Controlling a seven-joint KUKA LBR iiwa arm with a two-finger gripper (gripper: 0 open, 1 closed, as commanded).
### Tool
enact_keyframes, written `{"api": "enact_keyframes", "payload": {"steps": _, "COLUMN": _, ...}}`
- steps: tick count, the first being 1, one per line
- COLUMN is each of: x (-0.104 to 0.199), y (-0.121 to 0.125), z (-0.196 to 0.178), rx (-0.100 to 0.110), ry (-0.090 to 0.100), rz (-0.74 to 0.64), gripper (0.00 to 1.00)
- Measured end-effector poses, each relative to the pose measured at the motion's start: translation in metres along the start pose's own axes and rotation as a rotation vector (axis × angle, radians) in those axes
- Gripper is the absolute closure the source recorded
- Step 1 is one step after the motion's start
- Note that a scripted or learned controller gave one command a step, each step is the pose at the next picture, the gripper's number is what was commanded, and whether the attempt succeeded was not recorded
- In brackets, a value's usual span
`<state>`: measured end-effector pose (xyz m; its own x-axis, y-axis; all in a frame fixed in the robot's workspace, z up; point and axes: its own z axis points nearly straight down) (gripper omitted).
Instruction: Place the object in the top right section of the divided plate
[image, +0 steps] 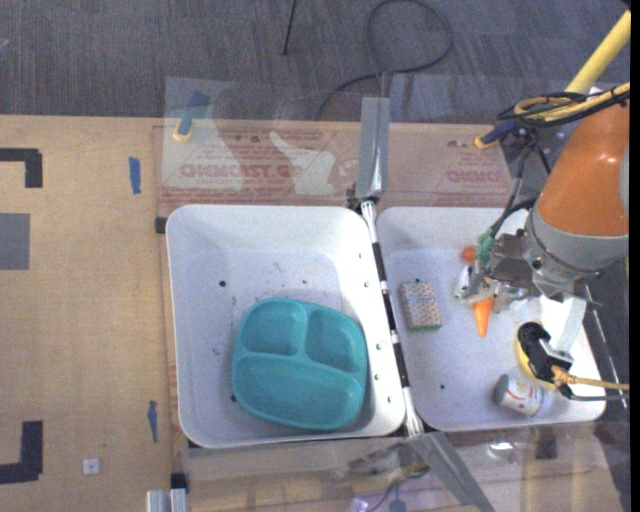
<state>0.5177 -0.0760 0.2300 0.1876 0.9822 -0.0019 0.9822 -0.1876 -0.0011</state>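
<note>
I see the gripper (487, 290) low in the right bin (440, 390) over an orange carrot-like piece (482, 316); my view of the fingers is blocked, so I cannot tell their spread.

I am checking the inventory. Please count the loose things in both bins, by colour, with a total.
Teal: 1, the divided plate
Orange: 1, the carrot-like piece
Green and tan: 1, the sponge
White: 1, the small cup
Total: 4

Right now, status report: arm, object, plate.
Gripper low over right white bin, by small orange carrot-shaped piece. Teal divided plastic plate in left white bin. Speckled rectangular sponge between them.
</note>
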Motion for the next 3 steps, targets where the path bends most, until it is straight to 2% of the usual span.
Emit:
{"api": "enact_keyframes", "payload": {"steps": 1, "x": 0.081, "y": -0.032, "z": 0.001, "rx": 0.001, "ry": 0.003, "rz": -0.208, "gripper": 1.0}}
{"api": "enact_keyframes", "payload": {"steps": 2, "x": 0.134, "y": -0.065, "z": 0.031, "rx": 0.0, "ry": 0.002, "rz": -0.314, "gripper": 1.0}}
{"api": "enact_keyframes", "payload": {"steps": 3, "x": 0.133, "y": -0.064, "z": 0.031, "rx": 0.0, "ry": 0.002, "rz": -0.312, "gripper": 0.0}}
